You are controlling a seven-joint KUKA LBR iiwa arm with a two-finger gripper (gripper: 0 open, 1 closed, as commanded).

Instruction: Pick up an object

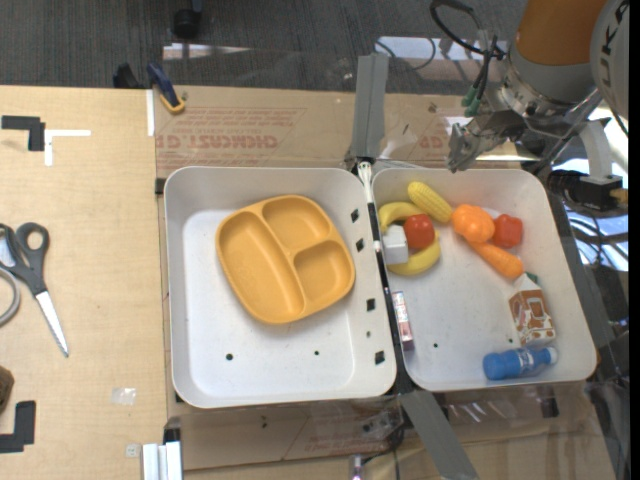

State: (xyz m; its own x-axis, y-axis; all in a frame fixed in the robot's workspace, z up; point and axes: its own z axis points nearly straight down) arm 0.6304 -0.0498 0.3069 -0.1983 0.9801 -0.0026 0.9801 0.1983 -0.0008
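Hovering gripper (468, 148) | toy corn cob (429, 201) near, below-left, apart

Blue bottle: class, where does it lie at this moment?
The blue bottle lies on its side in the right bin, at the near right corner, just below the small carton.

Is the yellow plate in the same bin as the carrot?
No, the yellow plate lies alone in the left bin, while the carrot is in the right bin.
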